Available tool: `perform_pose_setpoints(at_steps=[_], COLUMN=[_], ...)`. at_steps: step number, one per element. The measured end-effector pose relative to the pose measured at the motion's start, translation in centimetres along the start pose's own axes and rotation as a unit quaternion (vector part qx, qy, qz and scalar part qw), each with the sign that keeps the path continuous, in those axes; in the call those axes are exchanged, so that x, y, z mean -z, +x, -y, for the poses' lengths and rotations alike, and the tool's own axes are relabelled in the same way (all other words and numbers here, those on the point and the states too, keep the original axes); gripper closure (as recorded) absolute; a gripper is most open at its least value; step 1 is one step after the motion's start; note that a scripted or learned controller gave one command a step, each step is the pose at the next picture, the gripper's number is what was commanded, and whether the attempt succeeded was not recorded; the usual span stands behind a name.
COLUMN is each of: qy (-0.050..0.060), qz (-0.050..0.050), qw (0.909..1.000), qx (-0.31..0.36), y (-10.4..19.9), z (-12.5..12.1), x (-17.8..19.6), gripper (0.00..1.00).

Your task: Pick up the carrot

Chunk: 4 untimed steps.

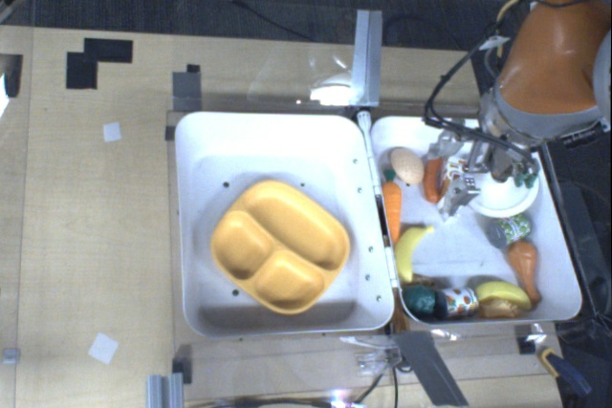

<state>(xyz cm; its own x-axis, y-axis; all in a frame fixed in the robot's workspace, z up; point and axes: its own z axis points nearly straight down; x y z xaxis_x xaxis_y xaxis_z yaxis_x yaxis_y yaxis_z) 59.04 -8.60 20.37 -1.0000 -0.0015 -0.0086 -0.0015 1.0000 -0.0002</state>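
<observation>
Camera view shows gripper point(457, 191) beside carrot point(434, 179), finger state I cannot tell; it should center over it first.

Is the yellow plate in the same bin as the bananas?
No, the yellow plate lies in the left bin, while the bananas lie in the right bin.

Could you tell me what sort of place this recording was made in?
Most likely a robotics lab bench set up for grasping trials: two bins fixed side by side, toy food such as a carrot and banana, and a cabled arm reaching in.
</observation>
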Motion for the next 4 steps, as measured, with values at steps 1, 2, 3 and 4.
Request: perform_pose_setpoints(at_steps=[1, 2, 3, 4], qy=[-0.001, -0.002, -0.001, -0.004], qz=[-0.001, 0.0, -0.002, 0.009], qw=[0.9926, 0.9926, 0.9761, 0.9803], qx=[-0.121, -0.121, -0.217, -0.197], y=[2.4, -1.4, 5.8, 2.0], z=[-5.5, -12.6, -15.0, -20.2], x=[-1.8, -1.8, -1.8, -11.0], gripper=[0.0, 0.0, 0.0, 0.0])
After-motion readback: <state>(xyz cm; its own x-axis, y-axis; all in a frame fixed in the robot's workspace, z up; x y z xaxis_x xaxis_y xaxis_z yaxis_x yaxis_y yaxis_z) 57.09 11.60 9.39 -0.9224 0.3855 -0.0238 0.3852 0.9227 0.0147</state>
